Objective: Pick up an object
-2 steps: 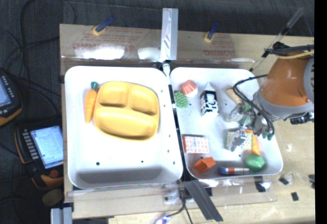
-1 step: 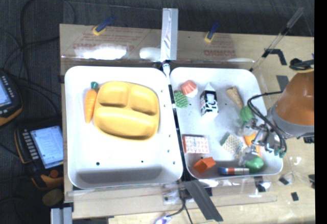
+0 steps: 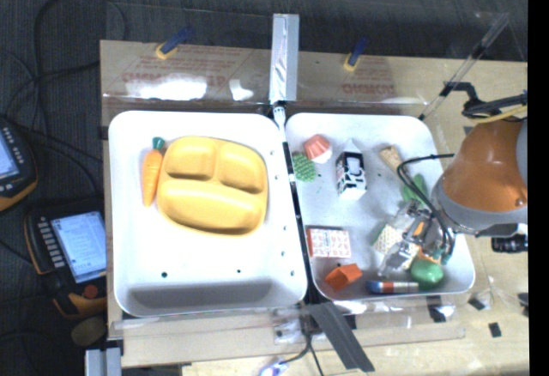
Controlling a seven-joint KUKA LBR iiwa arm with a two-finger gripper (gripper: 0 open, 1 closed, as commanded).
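Dark carpet lies all round the wooden bench (image 3: 480, 78), and on it two white bins sit side by side. Down in the near right corner of the right bin (image 3: 429, 130) the gripper (image 3: 410, 239) hangs low among a small heap of things, its metal and wires tangled in with them, so I cannot tell whether its fingers are open or closed, or whether they have anything. Just beside it, toward the corner, lies a green ball (image 3: 429, 272), and in front of that a marker (image 3: 393, 287) with a red end lies flat along the near wall. A pale speckled packet (image 3: 386, 239) rests against the gripper's left side. An orange block (image 3: 343, 275) sits near the marker, and behind it a red-patterned card (image 3: 328, 241). Farther back are a black-and-white carton (image 3: 350, 172), a pink cup (image 3: 317, 148), a green mesh piece (image 3: 304, 166) touching the cup, a cork (image 3: 391, 156), and a green stick (image 3: 414, 187) running toward the gripper. Above the gripper the arm's orange band (image 3: 485, 172) bulks in from the right.

The left bin (image 3: 129, 245) holds a yellow tray (image 3: 213, 185) with a carrot (image 3: 152, 172) just beside its left edge.
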